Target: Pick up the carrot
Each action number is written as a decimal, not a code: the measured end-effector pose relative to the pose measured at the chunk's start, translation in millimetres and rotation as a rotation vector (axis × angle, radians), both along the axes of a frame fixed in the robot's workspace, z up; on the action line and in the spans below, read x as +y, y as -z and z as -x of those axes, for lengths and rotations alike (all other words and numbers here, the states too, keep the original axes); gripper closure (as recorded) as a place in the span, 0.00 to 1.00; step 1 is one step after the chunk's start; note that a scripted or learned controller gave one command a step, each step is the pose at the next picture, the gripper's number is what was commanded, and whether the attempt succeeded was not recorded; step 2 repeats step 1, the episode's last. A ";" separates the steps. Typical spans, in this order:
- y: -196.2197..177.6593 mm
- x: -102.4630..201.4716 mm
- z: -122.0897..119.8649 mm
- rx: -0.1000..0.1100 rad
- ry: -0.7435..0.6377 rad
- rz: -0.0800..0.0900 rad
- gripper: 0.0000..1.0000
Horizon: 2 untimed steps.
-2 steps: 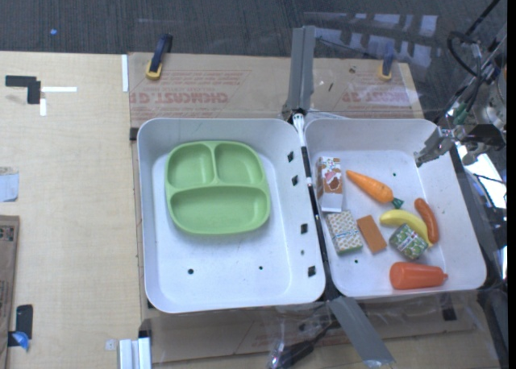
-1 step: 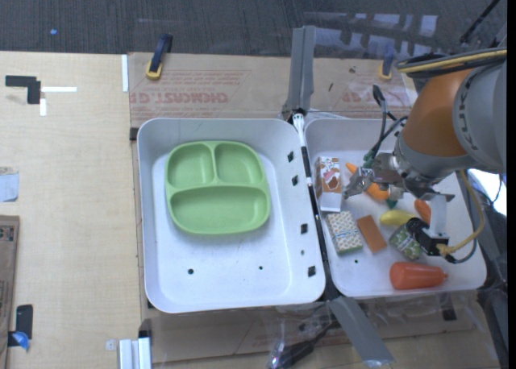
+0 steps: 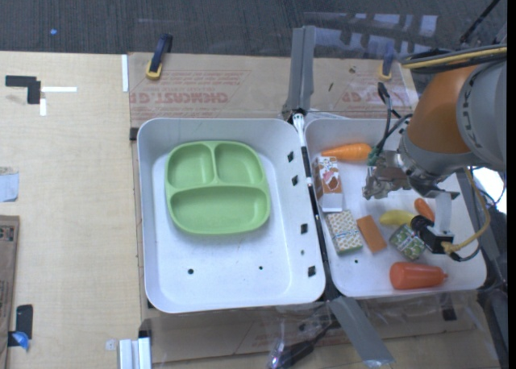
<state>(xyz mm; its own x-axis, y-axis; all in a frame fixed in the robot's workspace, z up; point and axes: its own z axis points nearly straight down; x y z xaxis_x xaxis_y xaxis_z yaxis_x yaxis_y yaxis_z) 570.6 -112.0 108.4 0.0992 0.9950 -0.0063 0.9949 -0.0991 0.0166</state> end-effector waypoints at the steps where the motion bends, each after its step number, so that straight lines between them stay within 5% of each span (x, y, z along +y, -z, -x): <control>1: -82.9 85.7 -3.7 0.017 0.141 -0.008 1.00; 2: -82.9 85.7 -3.7 0.017 0.141 -0.008 1.00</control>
